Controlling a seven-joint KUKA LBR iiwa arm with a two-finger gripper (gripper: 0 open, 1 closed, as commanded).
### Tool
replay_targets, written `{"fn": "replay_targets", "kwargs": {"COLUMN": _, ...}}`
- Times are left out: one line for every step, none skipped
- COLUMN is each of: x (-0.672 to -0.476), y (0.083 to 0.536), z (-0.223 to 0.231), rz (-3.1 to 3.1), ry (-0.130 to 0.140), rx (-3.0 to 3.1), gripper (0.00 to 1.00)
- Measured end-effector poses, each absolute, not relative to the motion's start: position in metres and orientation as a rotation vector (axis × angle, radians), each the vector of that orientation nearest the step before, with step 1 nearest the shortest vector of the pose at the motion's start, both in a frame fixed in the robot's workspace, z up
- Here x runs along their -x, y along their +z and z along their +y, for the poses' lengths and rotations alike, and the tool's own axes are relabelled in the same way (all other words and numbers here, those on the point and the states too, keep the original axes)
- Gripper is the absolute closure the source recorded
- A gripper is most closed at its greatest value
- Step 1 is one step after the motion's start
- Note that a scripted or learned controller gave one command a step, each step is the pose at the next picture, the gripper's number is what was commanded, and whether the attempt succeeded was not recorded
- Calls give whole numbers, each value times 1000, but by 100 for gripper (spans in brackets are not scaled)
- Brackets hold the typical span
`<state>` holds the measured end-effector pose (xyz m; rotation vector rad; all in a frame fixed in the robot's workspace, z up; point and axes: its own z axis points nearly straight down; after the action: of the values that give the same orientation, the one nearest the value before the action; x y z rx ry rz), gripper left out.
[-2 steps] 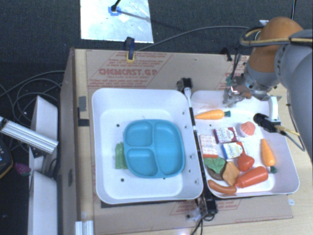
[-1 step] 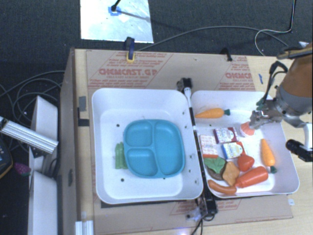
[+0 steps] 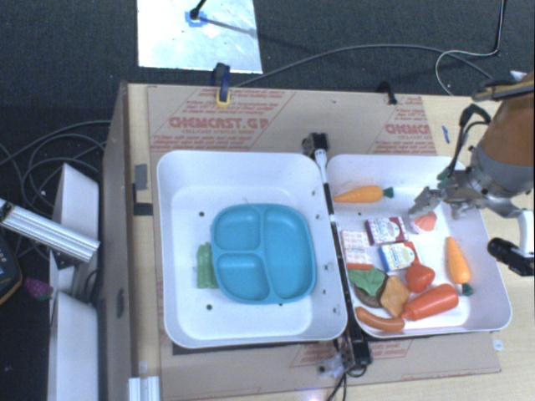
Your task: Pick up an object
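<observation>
- Camera view: gripper (image 3: 428, 200) hangs over the right bin (image 3: 499, 301), just above a small pink piece (image 3: 425, 221); whether the jaws are apart, I cannot tell.
- The piece looks light, stiff, plastic-slick; pinch across its narrow middle.

Dark speckled carpet floor (image 3: 351, 15) all round. Shiny silver sheet (image 3: 199, 23) lying on floor at top, blue mark on it. Black cables (image 3: 50, 153) looping over carpet at left; another cable (image 3: 351, 53) curving across top. Brown printed board (image 3: 251, 119) covering bench top, yellow clamp (image 3: 222, 86) at far edge. White and metal frame parts (image 3: 58, 232) at left. Lighting even, soft.
</observation>
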<state>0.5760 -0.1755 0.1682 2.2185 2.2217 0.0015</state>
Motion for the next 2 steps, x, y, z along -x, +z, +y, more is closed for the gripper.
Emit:
{"fn": "replay_targets", "kwargs": {"x": -553, "y": 90, "z": -184, "rz": 2218, "ry": 11, "rx": -2213, "gripper": 0}}
{"fn": "replay_targets", "kwargs": {"x": -623, "y": 85, "z": -173, "rz": 2223, "ry": 3, "rx": -2215, "gripper": 0}}
